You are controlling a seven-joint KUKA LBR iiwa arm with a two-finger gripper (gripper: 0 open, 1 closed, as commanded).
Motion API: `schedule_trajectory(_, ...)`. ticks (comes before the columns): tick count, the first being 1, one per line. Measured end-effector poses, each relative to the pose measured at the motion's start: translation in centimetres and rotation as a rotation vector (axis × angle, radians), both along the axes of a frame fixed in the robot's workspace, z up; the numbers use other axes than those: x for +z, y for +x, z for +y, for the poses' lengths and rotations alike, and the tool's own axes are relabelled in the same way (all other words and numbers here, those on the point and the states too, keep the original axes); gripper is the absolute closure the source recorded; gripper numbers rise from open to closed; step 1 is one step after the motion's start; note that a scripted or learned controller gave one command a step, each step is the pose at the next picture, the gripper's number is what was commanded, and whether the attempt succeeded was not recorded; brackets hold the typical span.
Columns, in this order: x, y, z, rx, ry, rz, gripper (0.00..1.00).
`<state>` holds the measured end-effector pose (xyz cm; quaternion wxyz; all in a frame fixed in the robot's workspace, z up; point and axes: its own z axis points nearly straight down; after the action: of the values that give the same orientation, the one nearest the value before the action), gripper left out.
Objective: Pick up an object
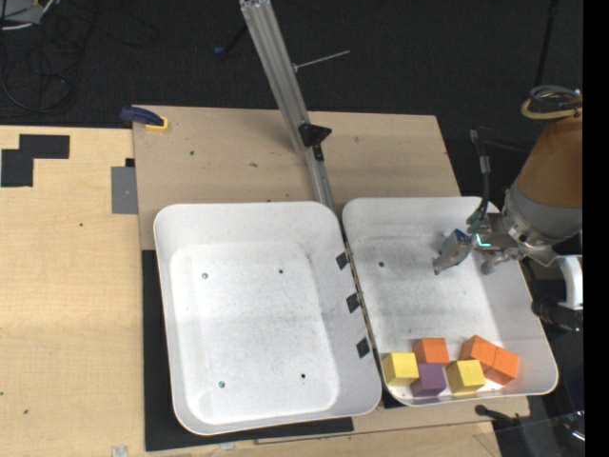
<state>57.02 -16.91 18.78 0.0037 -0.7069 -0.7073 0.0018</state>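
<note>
Camera view from above shows the blocks bunched in the near corner of the right bin (419, 222), well apart from the fingers and nearer the camera than they are: a yellow block (401, 366), an orange block (431, 349) just behind it, a purple block (431, 380) touching both, a second yellow block (465, 375) beside the purple one, and a larger orange block (493, 358) at the far end of the row, against the bin's wall. The gripper (455, 252) hangs over the bare middle of the same bin, up toward its far side, with nothing between its fingers; whether they stand spread or closed I cannot tell at this slant. Behind the gripper the arm (552, 174) runs off to the side, its orange band broad above the grey wrist. Beyond the fingers, across the divider, lies the left bin (181, 227). A metal rail (281, 69) slants over the bench (238, 150) behind both bins.
</note>
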Motion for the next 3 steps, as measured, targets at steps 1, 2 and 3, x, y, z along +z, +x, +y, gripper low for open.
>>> schedule_trajectory(1, 0.2, 0.1, -0.1, -0.001, -0.001, -0.005, 0.0)
schedule_trajectory(2, -4.1, -0.1, 0.2, -0.001, -0.001, 0.0, 0.0)
schedule_trajectory(3, -9.6, -0.3, 0.3, -0.003, 0.0, 0.0, 0.0)
